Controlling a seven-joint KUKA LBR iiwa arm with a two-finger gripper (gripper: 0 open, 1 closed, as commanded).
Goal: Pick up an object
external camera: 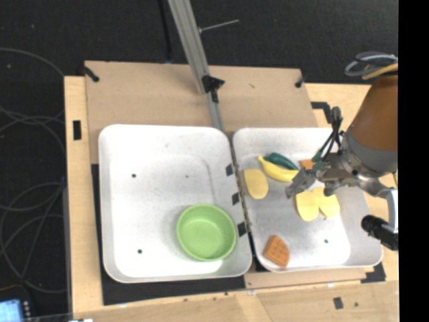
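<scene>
Pincer (314, 185) hovers low over the right bin (335, 250); whether it's apart or together, I can't tell. Just under it lie pale yellow pieces (315, 206), perhaps touching. Beside it: banana (277, 172) with a teal item (280, 159), yellow slice (255, 183), waffle (276, 251) (nearer the rim). Farther off, the left bin (141, 180) holds a green bowl (206, 231).

Green bowl (206, 231); yellow banana (277, 172); orange-brown waffle (276, 251); white bins (120, 180)

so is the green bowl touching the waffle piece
Apart. The camera view shows the green bowl in the left bin and the waffle piece in the right bin, with both bin rims between them.
</scene>
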